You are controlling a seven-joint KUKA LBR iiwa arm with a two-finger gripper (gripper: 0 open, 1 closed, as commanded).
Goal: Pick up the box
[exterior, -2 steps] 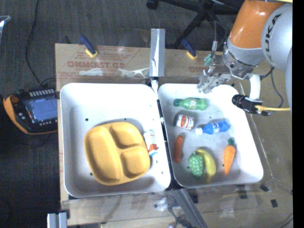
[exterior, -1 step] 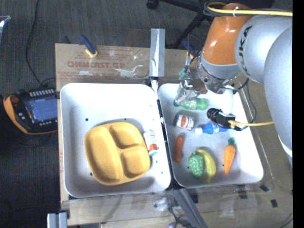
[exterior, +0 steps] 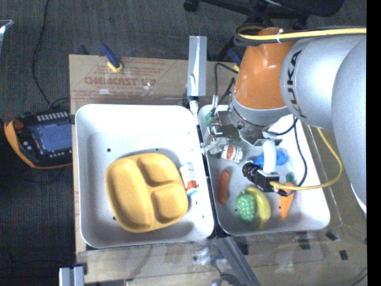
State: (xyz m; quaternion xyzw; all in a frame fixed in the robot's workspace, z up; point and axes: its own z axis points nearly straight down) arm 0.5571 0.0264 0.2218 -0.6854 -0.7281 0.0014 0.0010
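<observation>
Gripper (exterior: 221, 131) hangs low over the right bin's (exterior: 315, 216) upper left corner; its state I cannot tell. One small box (exterior: 189, 178) lies in the left bin (exterior: 89, 136), touching the yellow divided tray (exterior: 146, 190).

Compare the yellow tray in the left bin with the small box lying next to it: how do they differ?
The yellow tray is much larger than the small box. The tray is plain yellow with three compartments; the box is white with red-orange and blue markings. The tray sits in the middle of the bin; the box lies along the bin's right wall, at the tray's right edge. Both rest in the left bin.
</observation>
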